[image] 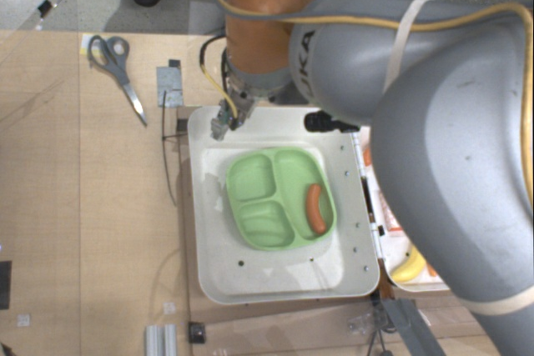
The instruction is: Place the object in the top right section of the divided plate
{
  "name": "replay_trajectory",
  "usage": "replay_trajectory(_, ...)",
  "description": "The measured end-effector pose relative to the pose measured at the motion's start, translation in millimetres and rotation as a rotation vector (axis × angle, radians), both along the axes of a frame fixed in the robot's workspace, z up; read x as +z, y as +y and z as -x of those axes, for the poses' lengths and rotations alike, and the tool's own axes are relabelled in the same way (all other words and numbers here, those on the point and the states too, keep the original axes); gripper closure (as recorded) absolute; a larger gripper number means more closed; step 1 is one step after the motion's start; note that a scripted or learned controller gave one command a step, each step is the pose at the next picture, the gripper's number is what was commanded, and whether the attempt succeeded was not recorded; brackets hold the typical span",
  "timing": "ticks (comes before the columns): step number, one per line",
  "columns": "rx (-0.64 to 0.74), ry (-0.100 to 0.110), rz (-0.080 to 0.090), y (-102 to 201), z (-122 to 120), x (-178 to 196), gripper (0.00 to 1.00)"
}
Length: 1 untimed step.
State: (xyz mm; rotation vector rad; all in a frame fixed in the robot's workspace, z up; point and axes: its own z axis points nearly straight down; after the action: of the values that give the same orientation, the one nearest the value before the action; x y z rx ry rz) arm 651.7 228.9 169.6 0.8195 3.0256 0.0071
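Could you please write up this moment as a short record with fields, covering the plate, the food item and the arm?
plate: green divided plate, three sections, lying in the left white bin
object: sausage, in the plate's right-hand section
arm: grey with orange band, over the bin's top edge
end effector: above the bin's top left corner, apart from the plate
nearby: scissors on the bench; banana in the right bin

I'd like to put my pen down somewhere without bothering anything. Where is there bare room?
The wooden bench left of the white bin is bare below the scissors. Inside the bin, the strip below the green divided plate is free. The plate's right section holds a sausage; the arm crowds the right.
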Motion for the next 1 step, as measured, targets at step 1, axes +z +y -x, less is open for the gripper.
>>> replay_trajectory(1,-0.254,0.004,-0.002,-0.2,55.9,-63.0,1.0)
